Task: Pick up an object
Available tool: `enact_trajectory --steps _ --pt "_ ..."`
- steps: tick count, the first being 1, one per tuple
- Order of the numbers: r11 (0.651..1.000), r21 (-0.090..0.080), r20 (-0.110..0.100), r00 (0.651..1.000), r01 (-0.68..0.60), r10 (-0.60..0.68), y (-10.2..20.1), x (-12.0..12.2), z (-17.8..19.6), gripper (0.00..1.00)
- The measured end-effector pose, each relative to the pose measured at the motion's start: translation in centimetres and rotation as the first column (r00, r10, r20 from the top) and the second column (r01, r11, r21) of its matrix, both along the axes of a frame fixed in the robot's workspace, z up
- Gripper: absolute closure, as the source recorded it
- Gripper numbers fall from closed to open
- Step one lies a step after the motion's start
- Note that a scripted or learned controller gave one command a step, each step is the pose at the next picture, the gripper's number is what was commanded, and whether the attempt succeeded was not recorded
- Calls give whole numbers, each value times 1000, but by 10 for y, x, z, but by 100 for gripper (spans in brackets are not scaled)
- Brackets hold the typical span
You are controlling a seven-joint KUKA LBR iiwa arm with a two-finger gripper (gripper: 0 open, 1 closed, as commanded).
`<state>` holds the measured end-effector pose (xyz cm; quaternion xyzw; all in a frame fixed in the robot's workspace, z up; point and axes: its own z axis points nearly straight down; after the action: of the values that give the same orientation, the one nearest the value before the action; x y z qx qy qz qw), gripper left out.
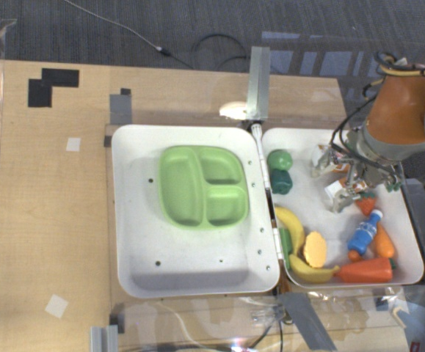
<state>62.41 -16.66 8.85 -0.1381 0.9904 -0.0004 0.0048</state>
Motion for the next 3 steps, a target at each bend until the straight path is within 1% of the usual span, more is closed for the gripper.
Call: enact_trajectory --steps 1,2,3 --pt "999 -3 1 999 -39 39 -25 -41 0 0" --pt "1000 0 4 1000 23 -23 14 -16 1 0" --pt "981 1 -2 981 192 -192 -38 -43 3 0"
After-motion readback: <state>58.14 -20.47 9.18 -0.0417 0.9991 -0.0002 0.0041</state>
